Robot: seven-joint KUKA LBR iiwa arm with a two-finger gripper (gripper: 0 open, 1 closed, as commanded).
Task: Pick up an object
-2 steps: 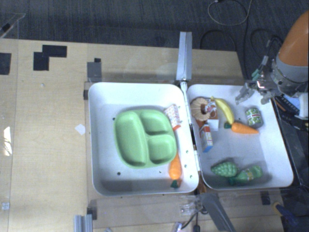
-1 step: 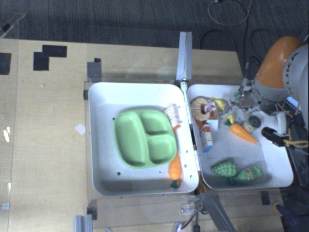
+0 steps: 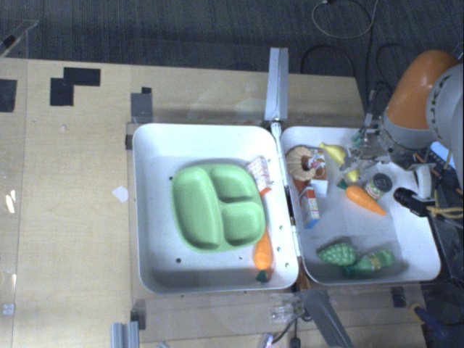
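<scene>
My gripper [image 3: 359, 158] hangs over the upper part of the right bin [image 3: 420, 267], reaching in from the right. It is just above a yellow banana [image 3: 333, 152] and next to an orange carrot [image 3: 365, 200]. A small round jar [image 3: 378, 188] sits right of the carrot. Left of the gripper lies a brown and white round toy [image 3: 305, 162], with a red and white packet [image 3: 309, 204] below it. A green bunch of grapes [image 3: 337, 253] and a green bottle [image 3: 373, 262] lie at the bin's front.
The left bin [image 3: 156, 194] holds a green divided plate [image 3: 217, 207], a second carrot [image 3: 262, 252] at its front right and a small wrapped packet [image 3: 259, 172] near the dividing wall. A metal post [image 3: 277, 85] stands between the bins at the back.
</scene>
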